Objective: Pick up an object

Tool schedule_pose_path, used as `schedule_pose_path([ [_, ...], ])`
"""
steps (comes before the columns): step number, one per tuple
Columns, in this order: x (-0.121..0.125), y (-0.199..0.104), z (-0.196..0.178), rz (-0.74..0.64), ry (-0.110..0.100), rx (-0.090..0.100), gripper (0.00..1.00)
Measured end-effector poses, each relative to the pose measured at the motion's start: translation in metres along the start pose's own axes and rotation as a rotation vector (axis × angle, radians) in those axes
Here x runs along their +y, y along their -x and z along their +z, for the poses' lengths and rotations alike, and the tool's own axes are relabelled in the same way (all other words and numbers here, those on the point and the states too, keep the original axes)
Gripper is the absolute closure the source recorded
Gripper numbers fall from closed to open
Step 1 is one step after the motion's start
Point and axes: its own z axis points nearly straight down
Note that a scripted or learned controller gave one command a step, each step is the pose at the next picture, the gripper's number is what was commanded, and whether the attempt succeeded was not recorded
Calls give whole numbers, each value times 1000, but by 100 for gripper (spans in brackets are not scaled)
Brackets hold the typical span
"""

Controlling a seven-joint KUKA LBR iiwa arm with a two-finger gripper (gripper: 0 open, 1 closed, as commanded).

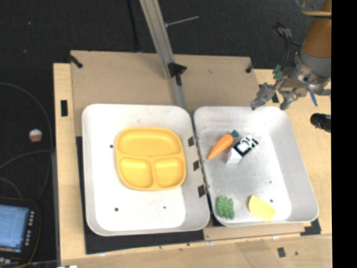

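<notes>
The right bin (290, 166) holds an orange carrot (220, 146), a white block with a black-and-white marker (241, 148), a green bumpy piece (225, 206) and a yellow lemon-shaped piece (260, 207). My gripper (273, 98) hangs above the bin's far right corner, well apart from all of them. Its two fingers are spread, with nothing between them. The orange band of the arm sits above it at the upper right.
The left bin (100, 205) holds a yellow divided plate (150, 158). A slanted metal pole (159, 35) rises behind the bins. A tablet (17, 228) lies off the bench at the lower left.
</notes>
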Motion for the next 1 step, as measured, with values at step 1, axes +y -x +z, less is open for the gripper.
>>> schedule_pose_path([
  [1,0,0,0,-1,0,-1,0],
])
